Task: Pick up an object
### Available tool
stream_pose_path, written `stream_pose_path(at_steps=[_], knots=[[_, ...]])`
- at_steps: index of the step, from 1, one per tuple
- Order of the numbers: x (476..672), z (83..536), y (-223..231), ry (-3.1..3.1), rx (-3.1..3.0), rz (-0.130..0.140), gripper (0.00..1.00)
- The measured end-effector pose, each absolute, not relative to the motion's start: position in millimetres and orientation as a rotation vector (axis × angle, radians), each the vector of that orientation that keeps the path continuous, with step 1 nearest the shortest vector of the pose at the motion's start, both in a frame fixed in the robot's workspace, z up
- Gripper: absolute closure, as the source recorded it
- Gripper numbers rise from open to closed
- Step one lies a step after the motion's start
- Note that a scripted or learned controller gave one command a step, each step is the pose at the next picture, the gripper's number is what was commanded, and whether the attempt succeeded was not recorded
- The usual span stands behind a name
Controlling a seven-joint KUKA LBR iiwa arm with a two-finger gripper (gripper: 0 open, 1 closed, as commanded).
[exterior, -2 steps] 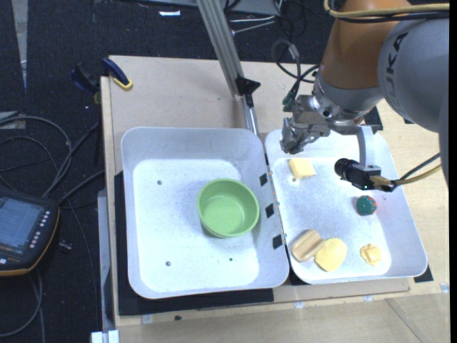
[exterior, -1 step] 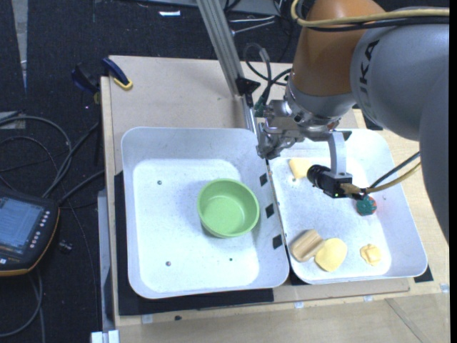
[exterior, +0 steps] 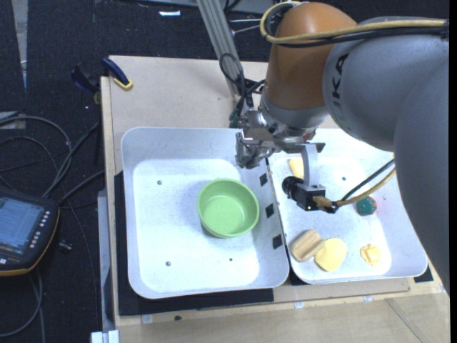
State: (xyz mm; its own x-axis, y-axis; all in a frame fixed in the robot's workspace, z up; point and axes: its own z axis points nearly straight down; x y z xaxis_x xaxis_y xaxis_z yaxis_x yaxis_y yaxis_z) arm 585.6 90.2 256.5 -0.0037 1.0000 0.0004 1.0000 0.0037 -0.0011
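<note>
My gripper [exterior: 249, 156] hangs over the far right corner of the left bin [exterior: 150, 191], close to the divider between the bins. A green bowl [exterior: 228, 207] sits upright in that bin, just in front of and slightly left of the gripper. In the right bin [exterior: 400, 252] lie a tan bread-like piece [exterior: 305, 244], a round yellow piece [exterior: 330, 254], a small yellow piece [exterior: 369, 253], a teal ball [exterior: 366, 206] and a pale yellow piece [exterior: 295, 166] partly hidden by the wrist. Nothing shows in the gripper's grasp.
The arm's large grey and orange body covers the far part of the right bin. A handheld screen [exterior: 21, 231] lies off the bench at the left. A blue and yellow clamp [exterior: 114, 73] sits at the bench's far left corner.
</note>
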Motion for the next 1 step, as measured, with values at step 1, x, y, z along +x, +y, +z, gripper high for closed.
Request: stream_pose_path(at_steps=[1], knots=[[586.1,257.1,88.1,-2.222,-2.221,0.0,0.0]])
